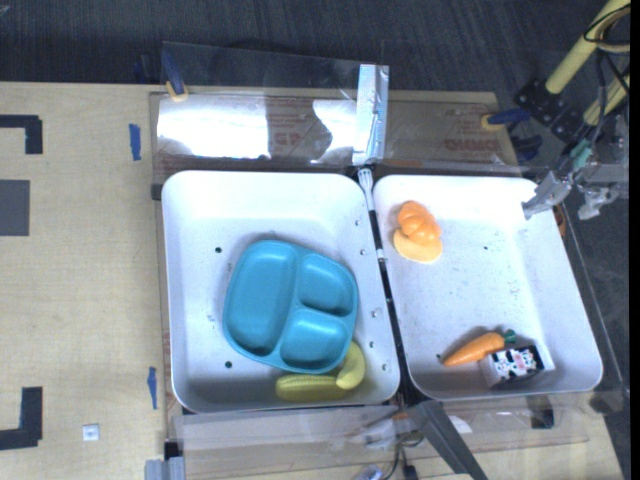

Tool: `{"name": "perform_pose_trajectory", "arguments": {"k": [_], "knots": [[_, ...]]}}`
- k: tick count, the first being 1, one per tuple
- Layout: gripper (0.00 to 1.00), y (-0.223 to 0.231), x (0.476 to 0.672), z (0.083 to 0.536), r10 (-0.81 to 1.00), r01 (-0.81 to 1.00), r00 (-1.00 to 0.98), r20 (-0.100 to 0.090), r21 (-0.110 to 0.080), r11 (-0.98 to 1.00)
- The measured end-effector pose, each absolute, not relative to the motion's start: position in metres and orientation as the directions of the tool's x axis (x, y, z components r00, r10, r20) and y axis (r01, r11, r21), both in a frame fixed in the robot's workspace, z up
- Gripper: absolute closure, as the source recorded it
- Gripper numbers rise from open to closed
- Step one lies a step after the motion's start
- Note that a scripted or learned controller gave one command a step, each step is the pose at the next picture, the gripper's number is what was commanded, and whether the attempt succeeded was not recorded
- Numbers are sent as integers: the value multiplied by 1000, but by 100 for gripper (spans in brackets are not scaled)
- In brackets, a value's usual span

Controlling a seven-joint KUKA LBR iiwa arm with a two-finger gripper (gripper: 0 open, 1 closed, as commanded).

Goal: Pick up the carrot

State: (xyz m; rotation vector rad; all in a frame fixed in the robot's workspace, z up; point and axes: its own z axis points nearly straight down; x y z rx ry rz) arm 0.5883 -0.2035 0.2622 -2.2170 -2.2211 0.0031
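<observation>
Carrot [474, 348]: orange, tapered, green top, lying near right bin [480, 268] front wall, touching a printed block [514, 362]. Bin centre open. Gripper [560, 190] state: cannot tell.

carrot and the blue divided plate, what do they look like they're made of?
Carrot: likely moulded plastic toy; even orange, smooth, slight sheen, small green tip. Blue divided plate: probably hard plastic; uniform colour, rounded moulded compartments, soft glare. Neither can be confirmed from looks alone.

Bench [70, 268]: pale wood-toned top, black square markings and blue tape tabs at left. Bears two shallow white bins, left bin [190, 298] and right bin [540, 298], touching side by side.
</observation>
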Motion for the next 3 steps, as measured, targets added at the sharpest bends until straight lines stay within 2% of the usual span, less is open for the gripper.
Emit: {"name": "perform_pose_trajectory", "arguments": {"k": [1,2,3], "knots": [[0,-125,545,171,988,988,-153,3,-7,154],[0,-146,536,167,958,958,-287,4,-4,287],[0,-129,484,149,820,820,-572,5,-3,572]]}}
